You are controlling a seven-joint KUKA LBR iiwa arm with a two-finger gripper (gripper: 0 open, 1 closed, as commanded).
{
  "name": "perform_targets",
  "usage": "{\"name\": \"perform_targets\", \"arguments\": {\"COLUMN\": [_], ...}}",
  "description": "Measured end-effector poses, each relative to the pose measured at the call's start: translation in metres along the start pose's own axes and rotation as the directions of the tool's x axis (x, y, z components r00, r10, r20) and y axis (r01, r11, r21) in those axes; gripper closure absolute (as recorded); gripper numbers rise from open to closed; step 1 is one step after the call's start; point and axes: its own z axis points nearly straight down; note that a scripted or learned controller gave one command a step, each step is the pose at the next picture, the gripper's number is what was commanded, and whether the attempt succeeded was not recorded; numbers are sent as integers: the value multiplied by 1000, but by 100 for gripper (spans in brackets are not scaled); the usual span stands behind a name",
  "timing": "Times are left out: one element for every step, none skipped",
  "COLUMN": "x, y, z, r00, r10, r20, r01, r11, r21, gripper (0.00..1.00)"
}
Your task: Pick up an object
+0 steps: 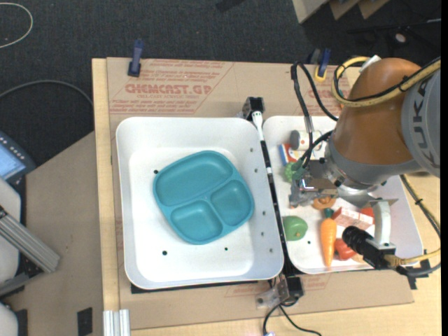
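My gripper (301, 190) hangs low over the left part of the right bin (306, 263), below the arm's orange band. Just left of it lies a green leafy toy (292, 168). A small brown-orange piece (323, 203) sits right beside it on the near side. A green round toy (295, 227) and an orange carrot (327, 238) lie closer to the bin's front. A red piece (342, 248) rests next to the carrot. Nothing is visibly held by the gripper.
The left bin (133, 187) holds a teal divided plate (203, 196). A white, red and blue tube (285, 152) and a small grey cylinder (295, 140) lie at the back of the right bin. A red and white packet (355, 219) lies under the wrist.
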Motion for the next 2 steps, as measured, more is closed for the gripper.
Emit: {"name": "perform_targets", "arguments": {"x": [-47,51], "y": [27,0], "z": [52,50], "r00": [1000,1000], "r10": [7,-8], "r20": [2,-3], "r01": [-7,8], "r11": [1000,1000], "r21": [-3,-3], "gripper": [100,100]}}
